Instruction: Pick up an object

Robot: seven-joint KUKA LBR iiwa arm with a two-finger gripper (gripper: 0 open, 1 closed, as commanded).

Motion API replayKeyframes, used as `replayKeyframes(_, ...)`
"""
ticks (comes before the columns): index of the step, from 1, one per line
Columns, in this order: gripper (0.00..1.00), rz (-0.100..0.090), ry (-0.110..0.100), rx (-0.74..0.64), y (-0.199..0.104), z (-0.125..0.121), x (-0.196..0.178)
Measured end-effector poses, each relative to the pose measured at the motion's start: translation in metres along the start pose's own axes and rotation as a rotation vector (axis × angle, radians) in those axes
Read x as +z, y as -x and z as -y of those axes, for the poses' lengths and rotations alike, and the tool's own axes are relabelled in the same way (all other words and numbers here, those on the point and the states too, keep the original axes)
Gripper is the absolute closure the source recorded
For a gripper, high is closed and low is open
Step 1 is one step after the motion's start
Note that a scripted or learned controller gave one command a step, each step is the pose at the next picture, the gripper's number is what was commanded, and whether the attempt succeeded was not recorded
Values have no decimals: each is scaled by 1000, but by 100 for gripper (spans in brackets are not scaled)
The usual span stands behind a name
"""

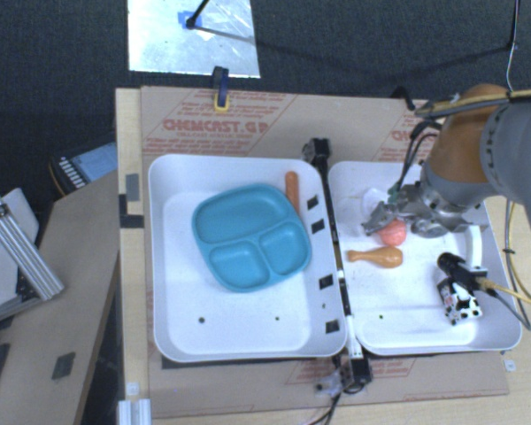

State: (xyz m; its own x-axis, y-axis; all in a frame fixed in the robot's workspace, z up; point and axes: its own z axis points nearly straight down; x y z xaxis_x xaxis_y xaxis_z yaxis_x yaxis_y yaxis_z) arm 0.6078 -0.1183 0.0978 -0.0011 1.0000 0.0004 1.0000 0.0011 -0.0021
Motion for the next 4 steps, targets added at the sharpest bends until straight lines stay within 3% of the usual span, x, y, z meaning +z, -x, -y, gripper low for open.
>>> replayKeyframes(1,100,2,6,0,1,-2,-14)
replayKeyframes(4,100,2,9,-4,-11,-14,-187)
